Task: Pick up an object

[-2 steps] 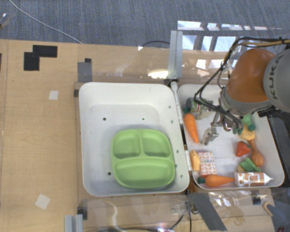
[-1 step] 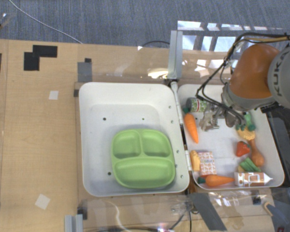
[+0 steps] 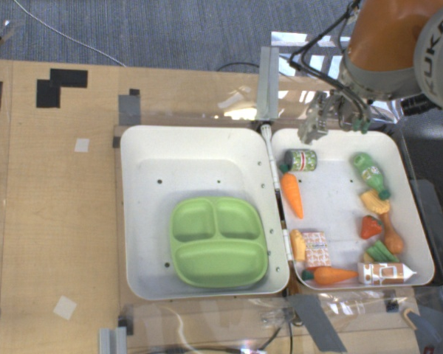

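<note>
Your two-finger gripper (image 3: 315, 130) hovered just above the small green-and-red labelled toy can (image 3: 300, 160), which lay on its side at the far-left corner of the right white bin (image 3: 410, 175). I could not tell whether the jaws stood apart. The can looked light, stiff and prone to rolling; take it across its round body. Its label was unreadable.

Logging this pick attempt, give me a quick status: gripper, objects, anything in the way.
Gripper above right bin's far edge, nothing visibly held. Small can just below it, carrot beside the can. Green tray in left bin. Nothing blocking the can.
</note>
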Motion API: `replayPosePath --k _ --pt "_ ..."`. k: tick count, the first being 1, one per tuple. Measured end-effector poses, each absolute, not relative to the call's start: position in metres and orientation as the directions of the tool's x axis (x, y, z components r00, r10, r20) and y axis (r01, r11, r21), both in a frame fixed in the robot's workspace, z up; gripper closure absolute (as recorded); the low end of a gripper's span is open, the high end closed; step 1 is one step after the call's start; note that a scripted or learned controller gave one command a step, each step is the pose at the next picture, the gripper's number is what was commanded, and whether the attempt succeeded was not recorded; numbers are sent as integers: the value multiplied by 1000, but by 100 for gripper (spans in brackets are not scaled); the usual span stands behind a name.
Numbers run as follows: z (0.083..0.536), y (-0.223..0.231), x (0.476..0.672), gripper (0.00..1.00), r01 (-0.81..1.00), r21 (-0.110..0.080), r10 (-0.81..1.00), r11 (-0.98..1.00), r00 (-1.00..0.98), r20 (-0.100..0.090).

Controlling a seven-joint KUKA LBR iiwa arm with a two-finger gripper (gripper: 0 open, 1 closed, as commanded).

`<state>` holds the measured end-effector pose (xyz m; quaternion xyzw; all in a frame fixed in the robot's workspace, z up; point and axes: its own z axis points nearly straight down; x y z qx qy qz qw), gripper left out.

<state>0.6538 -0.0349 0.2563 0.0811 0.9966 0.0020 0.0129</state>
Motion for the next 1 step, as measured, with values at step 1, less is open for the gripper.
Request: replayPosePath --k 1 --pt "263 -37 654 100 159 4 160 987 -987 -24"
